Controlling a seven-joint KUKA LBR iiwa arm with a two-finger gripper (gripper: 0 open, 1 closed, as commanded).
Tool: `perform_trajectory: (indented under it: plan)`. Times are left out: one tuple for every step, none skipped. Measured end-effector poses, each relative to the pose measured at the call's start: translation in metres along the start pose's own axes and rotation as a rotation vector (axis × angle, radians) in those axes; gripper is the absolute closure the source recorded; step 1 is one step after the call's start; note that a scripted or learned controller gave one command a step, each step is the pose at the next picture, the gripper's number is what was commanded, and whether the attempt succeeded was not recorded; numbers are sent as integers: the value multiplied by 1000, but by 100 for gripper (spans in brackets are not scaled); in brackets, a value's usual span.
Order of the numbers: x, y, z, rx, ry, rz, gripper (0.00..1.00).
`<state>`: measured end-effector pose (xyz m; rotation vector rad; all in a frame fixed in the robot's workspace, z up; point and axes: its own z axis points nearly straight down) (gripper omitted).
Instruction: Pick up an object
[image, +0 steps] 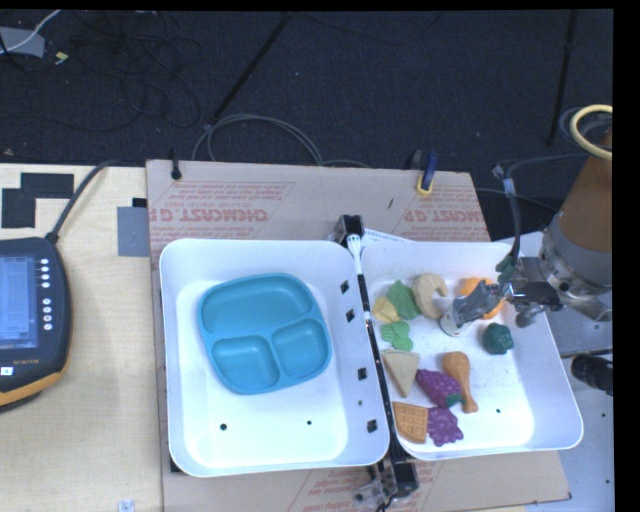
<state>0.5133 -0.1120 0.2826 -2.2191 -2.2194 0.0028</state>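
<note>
gripper (470, 308): low in the right bin (545, 425), near its top middle, w/ the arm (585, 235) coming in from the right. Can't tell if it's grasping anything or let go; too small & blurry.
orange bit (478, 288): right at the gripper tip, touching or just under it. Maybe the thing it's going for. Can't tell what toy it is.
task's thing: any toy food in the right bin. All of it sits there, none lifted that I can see.
close by: pale curved piece (432, 292) just left of the tip, dark green ball (497, 339) just below-right.
how to do it well: I think go straight down on one toy, squeeze its middle, lift slow. Toys are crowded, so don't bump the pale one.
other toys: drumstick (460, 375), purple grapes (440, 400), waffle (410, 420), well apart from the tip.
left bin (185, 300): has a blue tray (265, 333) w/ three parts.
hard to see: the tip hides what's under it. Arm is cut off at the right side.
</note>
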Motion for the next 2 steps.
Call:
perform_trajectory:
  plan:
    - [32,-22,195,9,2,0,0]
    - [29,-20,178,3,1,6,100]
